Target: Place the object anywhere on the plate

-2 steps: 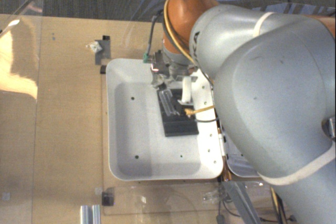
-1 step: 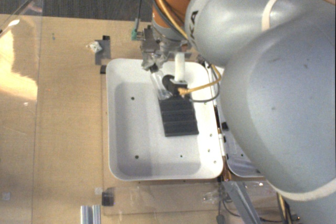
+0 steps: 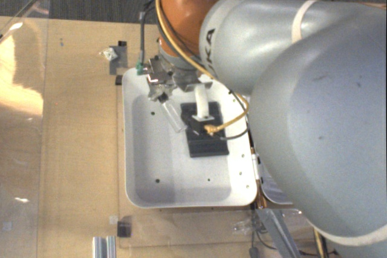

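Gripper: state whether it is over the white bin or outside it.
Over it: the gripper sits above the white bin, at its far left corner, inside the rim.

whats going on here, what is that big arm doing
A grey KUKA arm reaches in from the right, and its tool hangs low over the left white bin, near the bin's upper left corner in this view. I cannot tell from here whether the tool grips anything. The arm's bulk covers most of the second bin.
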Robot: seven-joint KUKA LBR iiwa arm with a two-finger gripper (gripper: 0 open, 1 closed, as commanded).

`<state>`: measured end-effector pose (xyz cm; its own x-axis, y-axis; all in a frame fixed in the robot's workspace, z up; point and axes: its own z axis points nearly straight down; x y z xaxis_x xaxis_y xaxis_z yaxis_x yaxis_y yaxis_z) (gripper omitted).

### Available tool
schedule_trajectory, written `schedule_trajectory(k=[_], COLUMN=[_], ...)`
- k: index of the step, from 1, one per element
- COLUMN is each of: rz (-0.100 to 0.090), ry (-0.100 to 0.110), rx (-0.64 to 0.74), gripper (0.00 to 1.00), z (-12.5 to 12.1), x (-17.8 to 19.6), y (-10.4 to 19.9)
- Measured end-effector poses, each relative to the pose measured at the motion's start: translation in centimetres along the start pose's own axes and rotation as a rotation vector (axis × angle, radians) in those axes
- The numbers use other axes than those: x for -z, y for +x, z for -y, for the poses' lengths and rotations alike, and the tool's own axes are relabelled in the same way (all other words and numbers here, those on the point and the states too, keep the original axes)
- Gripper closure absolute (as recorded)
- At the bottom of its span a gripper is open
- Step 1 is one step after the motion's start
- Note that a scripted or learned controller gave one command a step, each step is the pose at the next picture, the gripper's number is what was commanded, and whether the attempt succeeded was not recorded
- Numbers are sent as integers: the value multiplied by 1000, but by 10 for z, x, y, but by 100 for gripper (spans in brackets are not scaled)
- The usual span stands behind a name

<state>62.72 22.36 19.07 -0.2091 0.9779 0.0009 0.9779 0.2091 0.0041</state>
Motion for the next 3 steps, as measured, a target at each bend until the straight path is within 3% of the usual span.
schedule_trajectory(k=[1, 2, 3], rz=[0, 0, 1], ry=[-3, 0, -3], rx=[650, 133, 598], gripper=[100, 100, 100], z=[-36, -16, -40], x=[2, -35, 11], y=[-14, -2, -15])
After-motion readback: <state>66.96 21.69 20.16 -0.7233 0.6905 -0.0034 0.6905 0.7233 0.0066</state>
